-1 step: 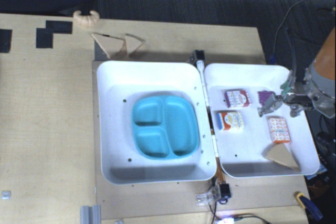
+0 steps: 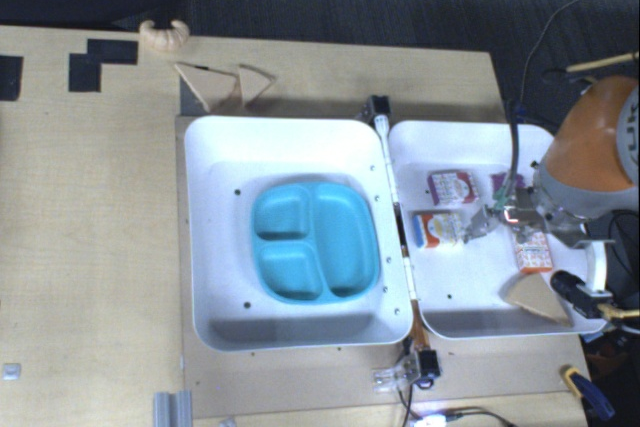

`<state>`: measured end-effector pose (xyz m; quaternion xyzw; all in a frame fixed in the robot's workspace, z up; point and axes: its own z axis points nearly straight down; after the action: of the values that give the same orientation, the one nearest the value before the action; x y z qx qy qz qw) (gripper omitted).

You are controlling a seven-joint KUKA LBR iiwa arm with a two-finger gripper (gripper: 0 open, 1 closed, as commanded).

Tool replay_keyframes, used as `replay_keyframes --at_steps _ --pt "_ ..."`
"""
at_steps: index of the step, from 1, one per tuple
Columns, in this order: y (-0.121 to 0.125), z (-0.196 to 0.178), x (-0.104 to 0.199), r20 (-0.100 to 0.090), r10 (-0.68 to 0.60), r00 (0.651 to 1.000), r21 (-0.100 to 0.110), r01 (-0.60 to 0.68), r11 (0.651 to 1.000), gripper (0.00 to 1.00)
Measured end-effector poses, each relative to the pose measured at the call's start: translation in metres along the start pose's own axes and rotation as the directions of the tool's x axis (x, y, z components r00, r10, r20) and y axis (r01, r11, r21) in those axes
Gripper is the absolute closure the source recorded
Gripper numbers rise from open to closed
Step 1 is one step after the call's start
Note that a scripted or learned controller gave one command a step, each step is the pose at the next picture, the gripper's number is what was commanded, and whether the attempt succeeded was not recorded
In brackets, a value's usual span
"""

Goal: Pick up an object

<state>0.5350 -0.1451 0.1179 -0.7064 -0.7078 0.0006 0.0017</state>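
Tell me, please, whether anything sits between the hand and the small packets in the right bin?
Nothing visible does. The hand hangs low in the right bin, right beside the orange-labelled packet, with the red packet just behind; bare white floor lies between them.

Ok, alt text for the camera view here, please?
The arm's gripper hangs low in the right bin, among small snack packets. The left bin holds a blue divided tray.

White bins: two, the left bin (image 2: pixel 205 245) and the right bin (image 2: pixel 450 310)
Blue divided trays: one (image 2: pixel 315 240), in the left bin
Small packets: three (image 2: pixel 450 186) (image 2: pixel 437 229) (image 2: pixel 533 253), in the right bin
Tan wedges: one (image 2: pixel 537 298), near right corner
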Motion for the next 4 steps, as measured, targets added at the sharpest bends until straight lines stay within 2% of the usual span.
replay_keyframes --at_steps 1,2,3,4 --pt "-0.04 0.031 0.024 0.004 0.001 1.0 -0.013 -0.001 1.0 0.0" --pt "-0.037 0.019 0.024 0.004 -0.001 1.0 -0.019 0.001 1.0 1.0" --pt "-0.048 0.011 -0.036 0.003 0.001 1.0 -0.006 -0.001 1.0 1.0" --pt "0.019 -0.035 0.038 0.0 -0.004 1.0 -0.007 0.004 1.0 1.0"
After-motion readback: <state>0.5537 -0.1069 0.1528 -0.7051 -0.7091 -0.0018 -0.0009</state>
